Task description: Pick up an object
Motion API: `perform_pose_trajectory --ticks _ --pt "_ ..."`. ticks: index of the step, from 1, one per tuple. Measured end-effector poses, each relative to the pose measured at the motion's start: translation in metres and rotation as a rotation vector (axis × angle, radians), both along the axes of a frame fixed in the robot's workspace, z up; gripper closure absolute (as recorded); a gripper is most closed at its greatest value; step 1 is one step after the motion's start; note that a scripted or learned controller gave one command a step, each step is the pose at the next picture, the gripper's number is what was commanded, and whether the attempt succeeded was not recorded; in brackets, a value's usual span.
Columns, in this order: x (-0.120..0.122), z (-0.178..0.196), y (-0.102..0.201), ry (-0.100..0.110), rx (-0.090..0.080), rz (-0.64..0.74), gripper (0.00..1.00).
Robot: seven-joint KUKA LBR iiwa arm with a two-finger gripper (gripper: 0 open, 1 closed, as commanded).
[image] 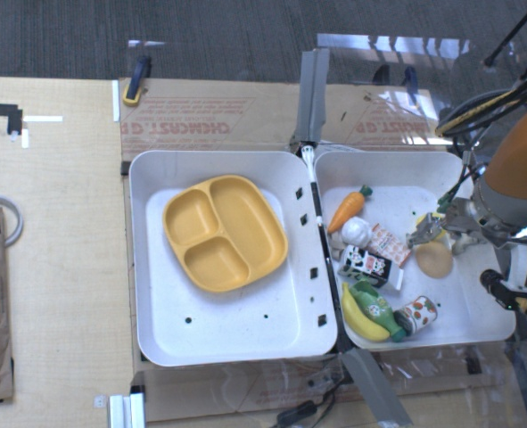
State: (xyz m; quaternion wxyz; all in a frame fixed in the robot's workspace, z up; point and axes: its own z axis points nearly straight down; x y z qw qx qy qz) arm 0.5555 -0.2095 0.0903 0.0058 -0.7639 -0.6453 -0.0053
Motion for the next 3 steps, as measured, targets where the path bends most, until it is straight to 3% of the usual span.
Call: perform_pose_trajectory --ticks 1,2,3 --pt "-0.0064 -0.0008 0.001 0.0 -0.008 0.09 0.0" --pt "-0.0066 0.0053 -0.0035 0.003 -0.014 0.086 1.0" --pt "-0.0059 0.0049 0.0008 0.005 -0.007 0.09 0.0"
